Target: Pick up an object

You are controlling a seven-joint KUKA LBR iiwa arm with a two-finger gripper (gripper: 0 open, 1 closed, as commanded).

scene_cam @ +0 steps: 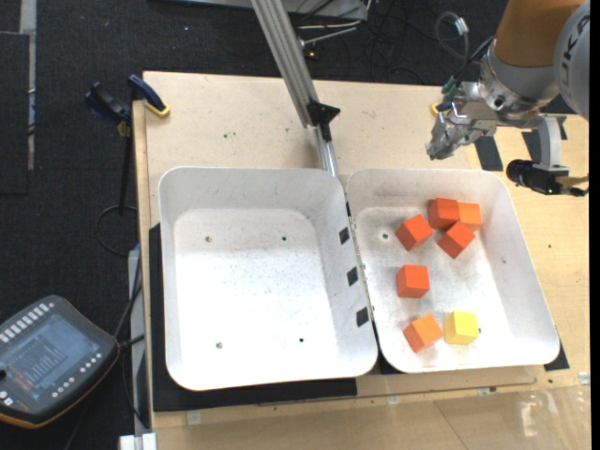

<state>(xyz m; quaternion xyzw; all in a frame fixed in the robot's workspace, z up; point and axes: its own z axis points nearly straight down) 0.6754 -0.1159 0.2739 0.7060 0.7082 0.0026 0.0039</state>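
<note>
Seven small blocks are lying in the right-hand bin point(525, 279), all of them below and slightly toward the viewer from the claw point(442, 146), which is hanging above the bench just past that bin's far rim and is carrying nothing. Whether the claw is spread or closed cannot be told at this angle. Nearest to the claw, a cluster of four is sitting close together: a red block point(442, 212), an orange block point(470, 215) touching it on the arm's side, a second red block point(457, 239) just below these, and a red-orange block point(413, 232) on the side toward the bins' shared wall. Farther from the claw, a lone red block point(412, 280) is resting apart from its neighbours, and farthest of all a light orange block point(423, 332) and a yellow block point(461, 327) are lying side by side, almost touching. The left-hand bin point(187, 204) is lying well away from the claw, beyond the divider. The step in hand appears to be the approach before descent. The lone red block is probably the soundest target, since open floor on all sides is leaving room for both prongs; the clustered blocks are risking a prong landing on a neighbour. Squaring the claw to the block's flat faces and centring over it before lowering should help.
</note>
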